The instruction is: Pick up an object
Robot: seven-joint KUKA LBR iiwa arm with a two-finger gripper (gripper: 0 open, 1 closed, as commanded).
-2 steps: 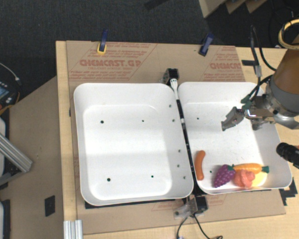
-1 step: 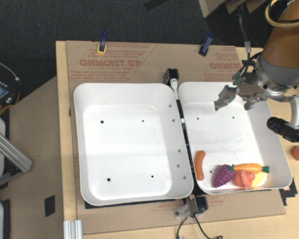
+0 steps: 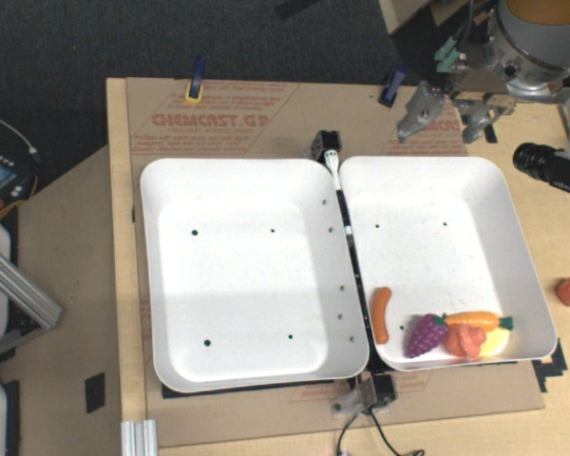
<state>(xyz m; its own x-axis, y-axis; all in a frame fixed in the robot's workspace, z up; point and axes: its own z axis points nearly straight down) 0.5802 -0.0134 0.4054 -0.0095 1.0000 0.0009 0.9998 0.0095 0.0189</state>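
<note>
Brown cardboard-covered bench (image 3: 247, 112) with two shallow white bins side by side, arm high at the back right.

The grey two-finger gripper (image 3: 448, 117) hangs spread open above the far rim of the right white bin (image 3: 437, 207), holding nothing. In that bin's near corner lie an orange toy sausage (image 3: 381, 313), a purple plastic grape bunch (image 3: 426, 334), an orange toy carrot (image 3: 475, 320) and a red-and-yellow piece (image 3: 475, 342) touching it. The left white bin (image 3: 237, 283) sits alongside.

We see the desk (image 3: 133, 255) covered by a brown cardboard sheet (image 3: 266, 112), and on that sheet two shallow white bins side by side, touching: the left bin (image 3: 242, 274) and the right bin (image 3: 437, 245).
</note>
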